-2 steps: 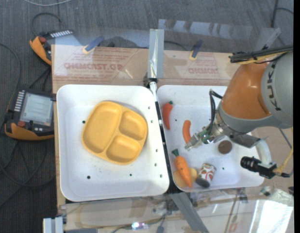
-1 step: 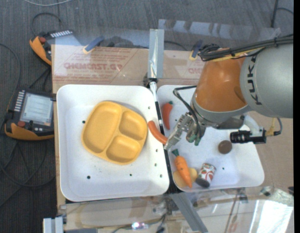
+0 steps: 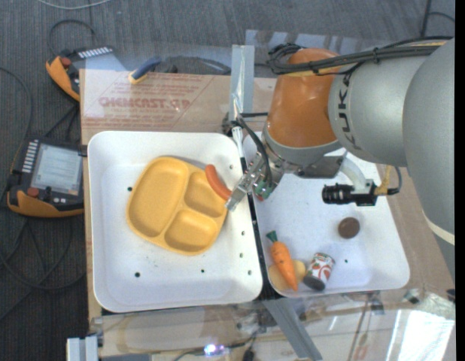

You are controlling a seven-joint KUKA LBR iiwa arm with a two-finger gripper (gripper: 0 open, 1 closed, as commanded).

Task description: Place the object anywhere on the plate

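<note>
We see the end effector (image 3: 238, 192) reaching from the right across the wall between the two white bins, its fingertips at the right rim of the yellow plate (image 3: 176, 204). A small red-orange sausage-shaped object (image 3: 215, 181) lies at that rim, its upper end resting on the plate's edge and its lower end right at the fingertips. We cannot tell whether the fingers are clenched on it, merely touching it, or released; the metal tips hide the contact.

The plate, a three-compartment dish, sits in the left bin (image 3: 112, 277). In the right bin (image 3: 383, 269) we find a toy carrot (image 3: 282, 262), a small red and white can (image 3: 320, 265) and a brown disc (image 3: 348, 227), all well apart from the plate.

We judge the sausage to be a light toy, probably smooth plastic or rubber, so it is likely to roll or slip. Its rounded shape suggests taking it across the middle of its short width, with the fingers squarely on either side. As it sits on the raised rim, it may slide off either way when let go.
</note>
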